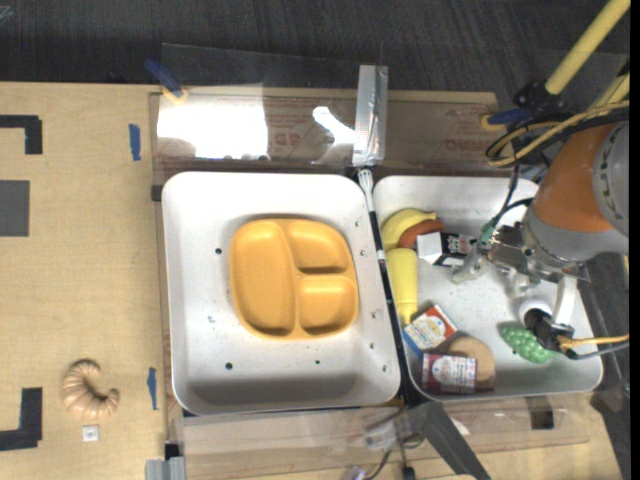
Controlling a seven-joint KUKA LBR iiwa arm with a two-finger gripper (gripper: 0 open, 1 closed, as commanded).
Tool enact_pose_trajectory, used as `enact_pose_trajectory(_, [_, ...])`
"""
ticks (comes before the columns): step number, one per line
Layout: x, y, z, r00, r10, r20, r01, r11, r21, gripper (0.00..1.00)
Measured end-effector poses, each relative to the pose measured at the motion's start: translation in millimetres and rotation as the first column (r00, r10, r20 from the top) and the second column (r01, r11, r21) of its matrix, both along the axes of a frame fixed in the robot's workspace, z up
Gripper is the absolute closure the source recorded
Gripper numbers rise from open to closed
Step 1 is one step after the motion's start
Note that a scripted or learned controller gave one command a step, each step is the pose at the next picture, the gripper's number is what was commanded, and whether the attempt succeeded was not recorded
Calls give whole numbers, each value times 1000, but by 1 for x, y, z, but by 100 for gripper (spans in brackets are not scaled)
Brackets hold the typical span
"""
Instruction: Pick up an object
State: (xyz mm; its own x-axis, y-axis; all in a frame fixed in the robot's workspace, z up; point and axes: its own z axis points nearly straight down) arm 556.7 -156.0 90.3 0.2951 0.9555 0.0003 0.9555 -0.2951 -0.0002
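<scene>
Orange-yellow, and lying flat in the middle of the left bin [190,228]: seeing a tray [295,273] with three compartments, all of them bare. Finding every other loose thing inside the right bin [585,373], mostly crowding along its left wall.

Going from the far end to the near end there:
- seeing a banana [405,223] curving at the far left corner, with a small red piece [430,244] touching it on the right;
- seeing a yellow cylinder [403,280] lying just below the banana, along the wall;
- seeing a small carton [430,328] with a red and white face, tilted, near the cylinder's lower end;
- seeing a brown and red packet [458,368] lying at the near edge, touching the carton;
- seeing a green bumpy piece [525,344] lying apart from these, toward the near right corner.

Reaching in from the right over this bin as a grey arm [585,183] with its orange band. Hanging the tool [510,263] above the middle of the right bin, between the red piece and the green piece. Not being able to tell how far the tool is open, its metal parts and cables blurring together. Not seeing any thing gripped in it; all the things are lying on the bin floor.

Noticing also a curled tan toy [90,388] lying on the cardboard surface [80,218], well apart from both bins, at the near left.
</scene>
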Motion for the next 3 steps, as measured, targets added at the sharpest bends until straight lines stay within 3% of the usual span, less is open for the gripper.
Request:
enact_pose_trajectory(1, [9, 39, -3, 999, -46, 5, 46, 999, 0, 0])
enact_pose_trajectory(2, [37, 26, 92, 999, 54, 9, -54, 999, -2, 0])
enact_pose_trajectory(3, [-31, 31, -1, 984, -178, -1, 178, 984, 0, 0])
